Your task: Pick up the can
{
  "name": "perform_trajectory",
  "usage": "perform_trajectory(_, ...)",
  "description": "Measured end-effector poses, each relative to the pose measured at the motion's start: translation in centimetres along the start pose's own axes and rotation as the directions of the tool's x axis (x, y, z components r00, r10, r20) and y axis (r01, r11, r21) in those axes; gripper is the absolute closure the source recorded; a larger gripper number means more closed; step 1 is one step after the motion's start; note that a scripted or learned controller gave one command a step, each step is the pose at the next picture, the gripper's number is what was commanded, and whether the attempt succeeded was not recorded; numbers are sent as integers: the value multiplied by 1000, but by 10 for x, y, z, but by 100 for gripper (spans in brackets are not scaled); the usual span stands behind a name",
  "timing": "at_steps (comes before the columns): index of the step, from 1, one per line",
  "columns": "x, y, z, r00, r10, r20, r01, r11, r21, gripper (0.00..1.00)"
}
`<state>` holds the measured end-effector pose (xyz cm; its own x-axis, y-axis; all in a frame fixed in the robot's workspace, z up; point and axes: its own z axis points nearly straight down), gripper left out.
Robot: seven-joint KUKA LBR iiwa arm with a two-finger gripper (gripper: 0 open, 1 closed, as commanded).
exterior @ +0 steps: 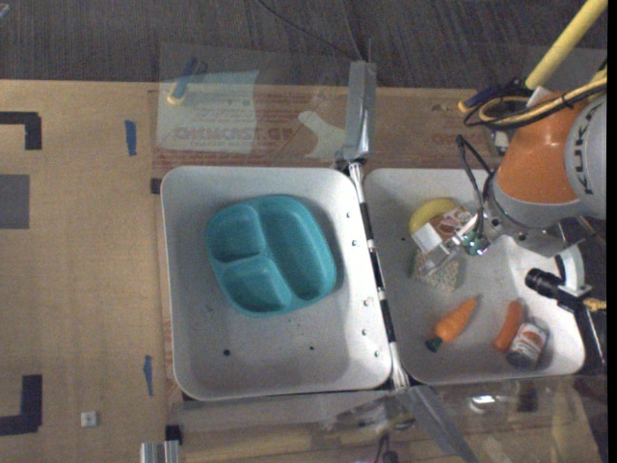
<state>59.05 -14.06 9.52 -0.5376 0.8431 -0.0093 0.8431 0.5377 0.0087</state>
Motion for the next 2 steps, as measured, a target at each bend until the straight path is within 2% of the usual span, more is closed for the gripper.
perform_trajectory(1, -50, 13, 5, 998, 44, -55, -41, 998, 41, 0)
perform_trajectory(2, -82, 20, 8, 961, 264, -78, -257, 962, 95, 0)
